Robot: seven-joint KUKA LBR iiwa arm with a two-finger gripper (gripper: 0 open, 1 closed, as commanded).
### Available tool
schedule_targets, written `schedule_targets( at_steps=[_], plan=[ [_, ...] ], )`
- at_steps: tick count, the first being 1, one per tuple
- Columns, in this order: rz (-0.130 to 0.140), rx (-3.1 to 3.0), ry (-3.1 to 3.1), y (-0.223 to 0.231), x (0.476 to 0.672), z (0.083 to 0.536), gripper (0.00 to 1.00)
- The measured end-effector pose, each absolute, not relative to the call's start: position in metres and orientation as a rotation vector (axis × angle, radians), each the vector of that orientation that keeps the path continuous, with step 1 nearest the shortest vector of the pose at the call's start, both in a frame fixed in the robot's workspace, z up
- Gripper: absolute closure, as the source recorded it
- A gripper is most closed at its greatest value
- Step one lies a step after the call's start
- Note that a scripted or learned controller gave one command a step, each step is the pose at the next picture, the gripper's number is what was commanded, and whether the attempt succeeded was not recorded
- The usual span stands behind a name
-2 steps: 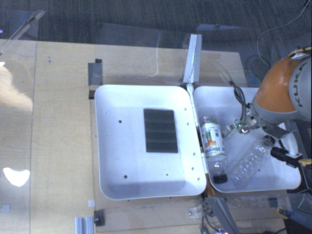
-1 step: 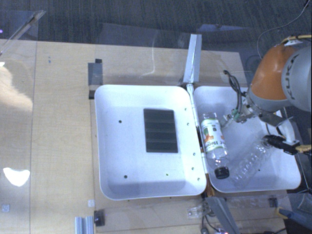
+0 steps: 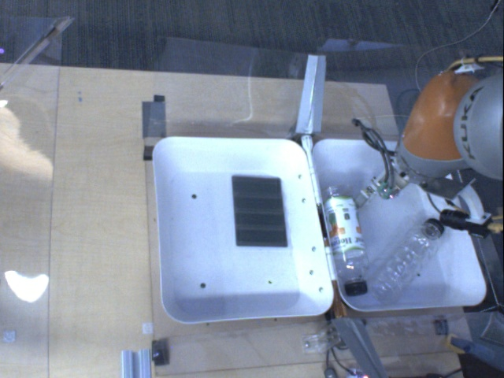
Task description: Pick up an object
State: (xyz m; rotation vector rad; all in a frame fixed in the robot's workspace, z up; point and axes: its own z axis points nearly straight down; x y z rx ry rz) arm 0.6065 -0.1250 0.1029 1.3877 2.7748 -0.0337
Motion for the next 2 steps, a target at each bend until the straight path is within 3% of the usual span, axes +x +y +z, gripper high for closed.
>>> schedule_targets(
  at_steps=[1,2],
  plan=[
    [-0.032,1.383,2.774,-0.128,0.561,0.100,0.00],
    [-0.018,1.744,2.568,-0.128,0.625,0.096,0.00]
  ],
)
